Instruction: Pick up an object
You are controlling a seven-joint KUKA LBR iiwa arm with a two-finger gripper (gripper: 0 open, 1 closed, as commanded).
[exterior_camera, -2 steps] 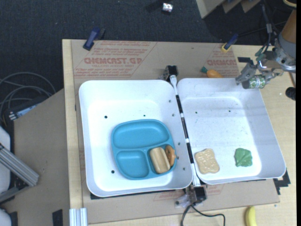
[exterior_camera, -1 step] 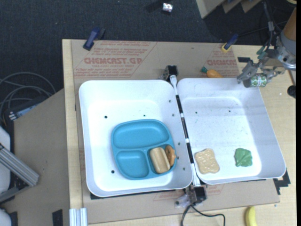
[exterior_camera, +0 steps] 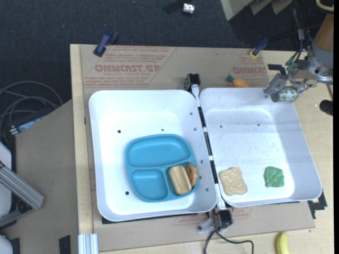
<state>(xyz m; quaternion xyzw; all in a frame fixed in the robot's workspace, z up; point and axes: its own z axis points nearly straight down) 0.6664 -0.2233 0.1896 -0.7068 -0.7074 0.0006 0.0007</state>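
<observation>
Overhead slanted view of the bench. At far left, grey cables [exterior_camera: 21,107] are lying coiled on the dark floor, and a metal rail [exterior_camera: 21,187] is running diagonally toward the lower left corner. A blue clamp [exterior_camera: 105,43] is gripping the top edge of the cardboard sheet [exterior_camera: 132,62] that is covering the bench.

The left bin [exterior_camera: 106,120] is holding a blue divided plate [exterior_camera: 156,163]; a tan bread roll [exterior_camera: 180,180] is lying in the plate's lower right compartment, with a small brown pastry [exterior_camera: 192,173] touching the roll's right side. Black clips [exterior_camera: 193,81] at the top and at the bottom are joining the two bins along their shared edge.

The right bin [exterior_camera: 254,136] is holding two pieces near its front wall: a flat beige cracker-like piece [exterior_camera: 233,181] just right of the shared edge, and a green leaf-shaped piece [exterior_camera: 274,177] lying apart from it, further right. An orange carrot-like toy [exterior_camera: 239,82] is resting on the cardboard just behind this bin, and a second blue clamp with a yellow tip [exterior_camera: 259,47] is sitting further back.

At upper right, the gripper [exterior_camera: 283,91] is hanging over the back right corner of the right bin, and a small silvery-green can-like object [exterior_camera: 288,94] is sitting at its fingertips; whether the fingers are actually pinching it cannot be told. A yellow banana tip [exterior_camera: 282,243] is showing at the bottom edge.
</observation>
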